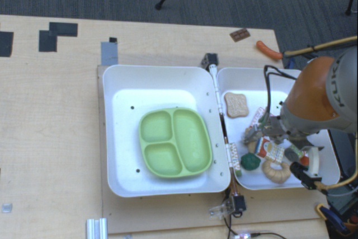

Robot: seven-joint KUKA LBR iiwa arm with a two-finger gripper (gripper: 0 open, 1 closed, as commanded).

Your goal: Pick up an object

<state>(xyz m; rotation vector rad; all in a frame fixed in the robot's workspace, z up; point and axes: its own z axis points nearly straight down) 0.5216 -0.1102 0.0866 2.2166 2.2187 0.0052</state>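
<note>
Beige ring (bagel-like), right bin

Bright, even overhead light, soft shadows, glare on the white bins, perhaps slightly soft focus.

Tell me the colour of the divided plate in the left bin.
Pale green, the three-compartment plastic plate in the left white bin, seen clearly in the camera view.

Arm reached from right over right bin; pincer sat low among clutter: toast slice, green ball, bagel ring. Left bin held green divided plate.
</note>
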